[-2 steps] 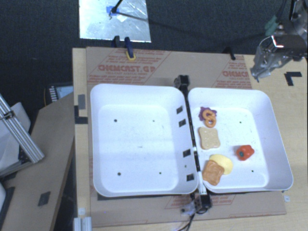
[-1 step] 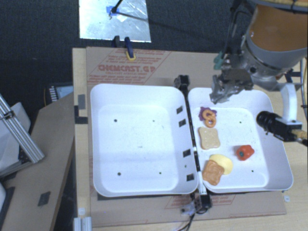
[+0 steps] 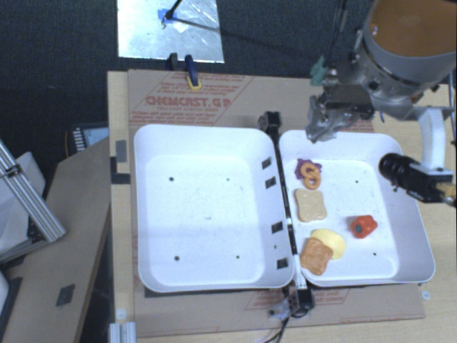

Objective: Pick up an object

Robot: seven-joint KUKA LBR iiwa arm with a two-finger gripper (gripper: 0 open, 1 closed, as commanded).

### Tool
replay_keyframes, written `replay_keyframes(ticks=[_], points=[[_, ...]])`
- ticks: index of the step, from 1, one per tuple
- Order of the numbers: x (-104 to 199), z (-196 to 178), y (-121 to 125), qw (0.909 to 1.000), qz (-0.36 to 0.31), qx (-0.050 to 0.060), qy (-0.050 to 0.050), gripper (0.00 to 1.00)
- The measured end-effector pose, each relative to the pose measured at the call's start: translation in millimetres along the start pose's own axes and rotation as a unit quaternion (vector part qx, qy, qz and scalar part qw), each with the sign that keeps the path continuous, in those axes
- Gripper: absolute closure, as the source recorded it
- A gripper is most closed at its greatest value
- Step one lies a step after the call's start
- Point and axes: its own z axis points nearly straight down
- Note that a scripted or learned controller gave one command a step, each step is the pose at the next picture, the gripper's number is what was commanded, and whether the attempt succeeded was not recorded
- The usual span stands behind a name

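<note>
- So nothing is picked up yet; every object lies on the floor of the right bin [image 3: 400, 191], all of the grasp left to do.
- Pincer [image 3: 325, 131] hangs over the far rim of the right bin, near its back-left corner, above the objects and apart from them.
- Can't tell if the pincer is open or closed; from this angle it reads as a grey metallic clump, and I see nothing in it.
- Nearest candidate, by my guess: the ring [image 3: 310, 181], a small orange loop, touching or overlapping a purple piece [image 3: 308, 167] just behind it.
- Bread slice [image 3: 311, 206] sits just in front of the ring, flat, pale tan, squarish.
- Yellow piece [image 3: 330, 241] and an orange-brown chunk [image 3: 315, 256] lie near the front, touching each other, close to the divider between the bins.
- Red pepper [image 3: 363, 226] sits alone, well apart from the rest, with a dark spot on top; looks the easiest to take cleanly, in my view.
- Left bin [image 3: 146, 191] holds no objects that I can see.
- Left to do: descend, close on one thing, lift it clear.
</note>
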Motion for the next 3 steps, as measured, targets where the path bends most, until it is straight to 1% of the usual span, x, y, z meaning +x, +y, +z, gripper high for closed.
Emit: replay_keyframes(ticks=[1, 2, 3], points=[[49.1, 141.3, 0.7, 1.0000, 0.000, 0.009, -0.002, 1.00], [36.1, 45.1, 1.0, 1.0000, 0.002, -0.002, 0.000, 1.00], [73.7, -37.6, 1.0, 1.0000, 0.000, -0.002, 0.001, 1.00]])
